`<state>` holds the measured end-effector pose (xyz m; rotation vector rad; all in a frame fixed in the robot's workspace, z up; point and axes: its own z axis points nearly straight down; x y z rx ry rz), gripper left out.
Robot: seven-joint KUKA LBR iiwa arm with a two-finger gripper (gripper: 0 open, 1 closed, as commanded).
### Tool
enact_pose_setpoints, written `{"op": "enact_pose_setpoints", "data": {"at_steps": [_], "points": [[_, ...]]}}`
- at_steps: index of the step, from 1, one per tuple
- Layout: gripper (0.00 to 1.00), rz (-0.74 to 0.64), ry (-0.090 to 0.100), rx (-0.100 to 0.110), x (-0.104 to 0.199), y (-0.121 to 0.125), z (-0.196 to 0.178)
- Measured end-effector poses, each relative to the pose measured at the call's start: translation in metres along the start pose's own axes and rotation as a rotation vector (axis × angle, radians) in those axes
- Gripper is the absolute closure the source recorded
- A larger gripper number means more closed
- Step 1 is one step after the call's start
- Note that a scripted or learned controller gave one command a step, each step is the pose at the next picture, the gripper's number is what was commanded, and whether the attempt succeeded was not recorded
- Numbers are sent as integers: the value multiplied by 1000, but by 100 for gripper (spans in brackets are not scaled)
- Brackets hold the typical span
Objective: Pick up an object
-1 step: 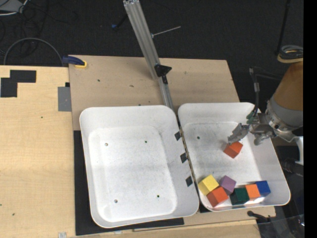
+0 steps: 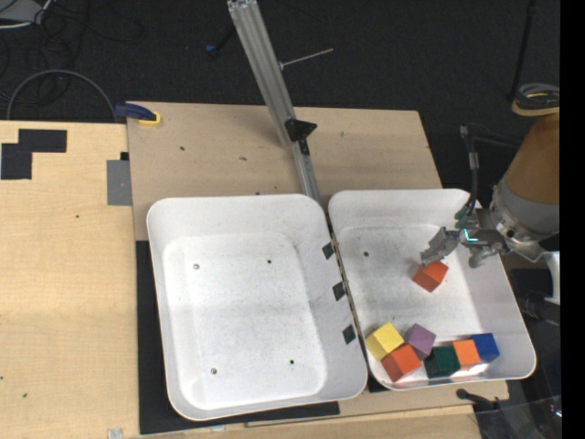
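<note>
End effector (image 2: 445, 254) over orange block (image 2: 430, 276)

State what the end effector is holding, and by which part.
Cannot be told: the end effector sits right over the orange block, but no grip between its fingers is visible.

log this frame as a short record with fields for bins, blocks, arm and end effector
bins: left bin and right bin, side by side
loose block: orange-red block, mid right bin
cluster: yellow block, purple block, red block, green block, orange block, blue block, at right bin's near edge
arm: over right bin's right side
end effector: just above the orange-red block
</note>
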<state>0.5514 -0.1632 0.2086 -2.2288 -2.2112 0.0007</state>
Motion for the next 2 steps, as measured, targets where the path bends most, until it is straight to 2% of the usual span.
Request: {"op": "enact_pose_setpoints", "data": {"at_steps": [2], "points": [[0, 2, 0, 0, 0, 0, 0]]}}
